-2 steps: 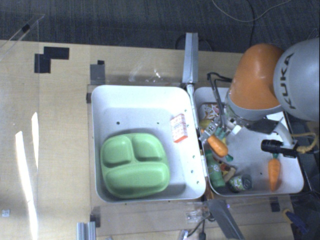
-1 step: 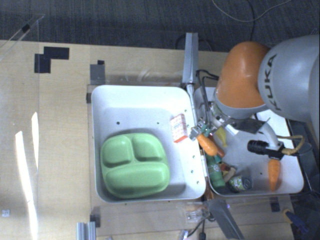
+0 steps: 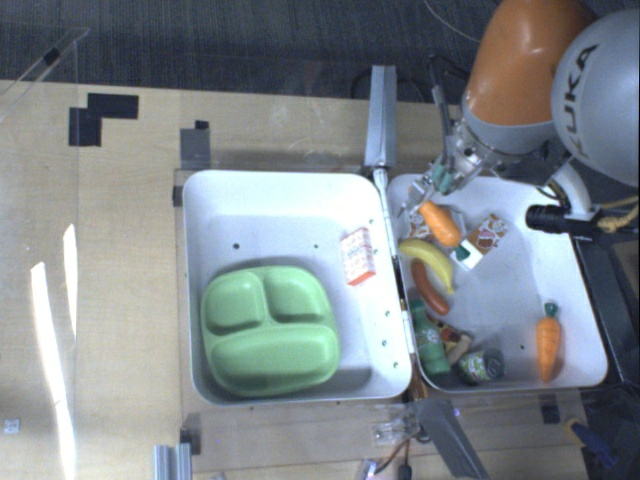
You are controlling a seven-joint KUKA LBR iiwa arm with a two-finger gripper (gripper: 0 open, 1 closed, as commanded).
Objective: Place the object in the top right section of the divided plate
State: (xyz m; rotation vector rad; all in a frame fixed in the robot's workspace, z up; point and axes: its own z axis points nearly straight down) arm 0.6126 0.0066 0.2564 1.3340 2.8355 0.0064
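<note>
From above, the green divided plate (image 3: pixel 270 328) lies in the left bin (image 3: pixel 250 203). The pincer (image 3: pixel 440 180) hangs over the right bin (image 3: pixel 585 368), just above an orange carrot-like piece (image 3: pixel 441 224) beside a banana (image 3: pixel 428 262); whether its tips are apart is unclear.

Bright, even overhead light, no harsh shadows. Soft shadow along near edge of green divided plate (image 3: pixel 270 330) inside left white bin (image 3: pixel 215 198). Pale glare streaks on wooden bench (image 3: pixel 90 298), well left of that bin, approx. vertical. Bin walls near blown-out white, little detail. Orange arm band (image 3: pixel 522 53) up right w/ soft sheen, slightly blurred. Overall res. low, small items right of plate fuzzy.
</note>
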